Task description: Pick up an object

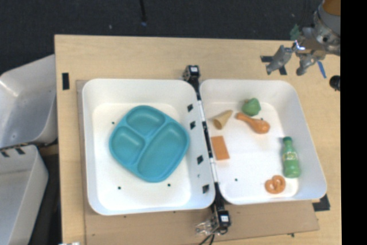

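Broadly, bench: a tan bench top (pixel 143 46) is seen across the middle of the frame, with dark floor along the top.
Left bin: a shallow white bin (pixel 94 183) is set at centre left, touching its neighbour along a clipped middle seam.
Right bin: a second white bin (pixel 307 117) is set at centre right, beside the first.
Plate: a blue divided plate (pixel 150 143) with three compartments is laid flat in the middle of the left bin.
Arm: the grey arm (pixel 328 14) with its orange band is seen at the upper right edge of the frame.
Gripper: the gripper (pixel 290 64) is held above the bench just beyond the upper right rim of the right bin; its two fingers are spread apart and nothing is seen between them.
Bottle: a green bottle (pixel 290 158) is laid at the right side of the right bin, cap toward the top of the frame.
Orange block: a flat orange rectangle (pixel 219 147) is laid at the left of the right bin.
Carrot-like piece: an orange elongated piece (pixel 254 123) is laid near the bin's upper centre.
Green lump: a green rounded object (pixel 250 106) is seen just above it, apparently touching.
Cone: a tan cone (pixel 223 119) is laid at the upper left of the right bin.
Pretzel: an orange pretzel shape (pixel 275 185) is laid at the lower right, just below the bottle.
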### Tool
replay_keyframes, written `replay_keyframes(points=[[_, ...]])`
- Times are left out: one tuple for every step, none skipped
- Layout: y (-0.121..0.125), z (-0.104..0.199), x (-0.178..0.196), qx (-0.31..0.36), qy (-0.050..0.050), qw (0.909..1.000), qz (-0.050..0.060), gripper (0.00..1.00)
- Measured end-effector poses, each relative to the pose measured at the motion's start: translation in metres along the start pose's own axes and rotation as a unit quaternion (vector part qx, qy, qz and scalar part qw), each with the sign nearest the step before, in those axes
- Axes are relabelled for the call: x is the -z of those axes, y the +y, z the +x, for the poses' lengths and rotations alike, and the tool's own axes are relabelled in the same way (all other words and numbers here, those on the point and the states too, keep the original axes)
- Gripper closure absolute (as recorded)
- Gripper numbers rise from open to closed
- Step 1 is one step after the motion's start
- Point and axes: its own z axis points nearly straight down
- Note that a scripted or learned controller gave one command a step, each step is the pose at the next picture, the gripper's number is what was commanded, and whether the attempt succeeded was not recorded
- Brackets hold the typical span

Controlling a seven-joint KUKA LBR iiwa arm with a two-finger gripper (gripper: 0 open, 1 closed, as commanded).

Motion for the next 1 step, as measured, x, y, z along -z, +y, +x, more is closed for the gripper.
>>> replay_keyframes(points=[[0.0018,0.0005,0.0080,0.002,-0.002,1.0000,-0.006,0.00]])
